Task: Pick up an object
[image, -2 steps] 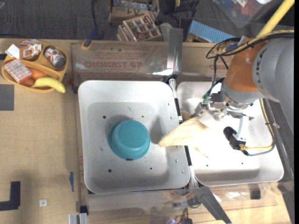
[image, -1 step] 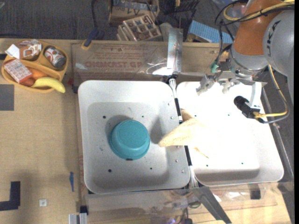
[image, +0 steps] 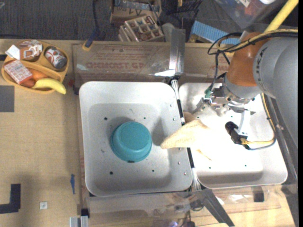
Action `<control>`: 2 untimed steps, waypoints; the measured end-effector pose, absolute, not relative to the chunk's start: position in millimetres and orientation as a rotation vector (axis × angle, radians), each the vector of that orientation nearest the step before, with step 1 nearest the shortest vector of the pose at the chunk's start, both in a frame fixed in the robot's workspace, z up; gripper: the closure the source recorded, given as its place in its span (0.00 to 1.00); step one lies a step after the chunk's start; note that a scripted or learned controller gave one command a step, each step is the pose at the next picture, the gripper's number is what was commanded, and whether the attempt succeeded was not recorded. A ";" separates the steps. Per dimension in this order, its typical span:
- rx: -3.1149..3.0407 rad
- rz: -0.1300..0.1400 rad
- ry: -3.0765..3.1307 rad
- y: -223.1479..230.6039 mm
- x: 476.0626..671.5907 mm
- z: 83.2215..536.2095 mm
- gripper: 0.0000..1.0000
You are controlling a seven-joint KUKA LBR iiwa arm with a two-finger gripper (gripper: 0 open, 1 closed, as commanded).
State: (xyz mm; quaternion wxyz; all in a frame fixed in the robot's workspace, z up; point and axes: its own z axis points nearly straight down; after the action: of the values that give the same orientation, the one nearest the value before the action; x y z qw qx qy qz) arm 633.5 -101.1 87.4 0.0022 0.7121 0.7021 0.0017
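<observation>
Roughly centre frame: two white bins side by side on bench (image: 38, 164), left bin (image: 90, 103) and right bin (image: 270, 174), rims touching along the middle divider. Teal bowl (image: 131, 141) upside down in left bin, left of its centre, resting on the bin floor, apart from all walls. Pale yellow wedge-shaped thing (image: 182, 136), cloth or foam, hard to say which, lying across the divider, pointed end in left bin near the bowl but not touching it, wider end over the right bin's left edge. Grey arm (image: 279, 65) with orange band (image: 244, 65) entering from the right, bent down over the right bin's upper part. Tool (image: 218, 101) low over the right bin near its upper-left corner, just right of and above the wedge's wide end; too blurred and cluttered to tell whether spread or pressed together, nothing seen between its tips. Black-and-yellow cable (image: 246, 143) trailing from the wrist across the right bin floor. Off to the far upper left on the bench, yellow tray (image: 14, 77) holding toy food: banana (image: 51, 84), a can (image: 57, 57), small boxes. Brown cardboard (image: 123, 63) behind the bins, metal strip (image: 177, 51) upright above the divider.
</observation>
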 end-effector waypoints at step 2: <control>2.241 0.004 2.195 -92.5 645.8 87.1 0.00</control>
State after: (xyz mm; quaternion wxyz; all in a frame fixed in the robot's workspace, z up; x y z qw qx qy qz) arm 645.8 -92.5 87.1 0.0022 0.7144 0.6997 0.0013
